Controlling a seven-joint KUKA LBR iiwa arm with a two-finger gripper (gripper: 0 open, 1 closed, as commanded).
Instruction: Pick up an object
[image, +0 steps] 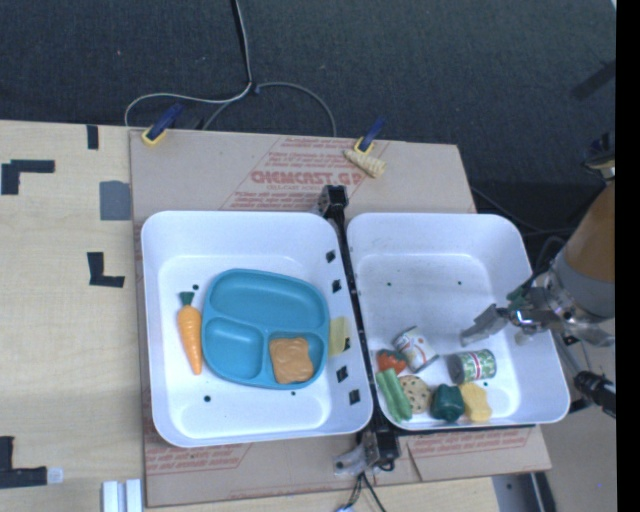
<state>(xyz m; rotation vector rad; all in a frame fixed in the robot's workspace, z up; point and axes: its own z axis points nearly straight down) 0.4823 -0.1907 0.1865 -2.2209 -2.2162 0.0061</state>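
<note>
The right bin (440, 240) holds a cluster of small items along its near side. Among them are a red-and-white can (413, 348), a green-labelled can (477, 365), a green cucumber (392, 394), a speckled cracker (414, 393), a dark green piece (447, 403) and a yellow piece (478, 404). My gripper (499, 313) hangs over the right part of this bin, just above and behind the green-labelled can. Its fingers are spread open with nothing between them.
In the left bin (160, 260) lies a blue divided plate (240, 320) with a slice of toast (291, 360) in one compartment. A carrot (189, 336) lies left of the plate and a small yellow piece (338, 335) right of it. The bins' shared wall (345, 300) runs between them.
</note>
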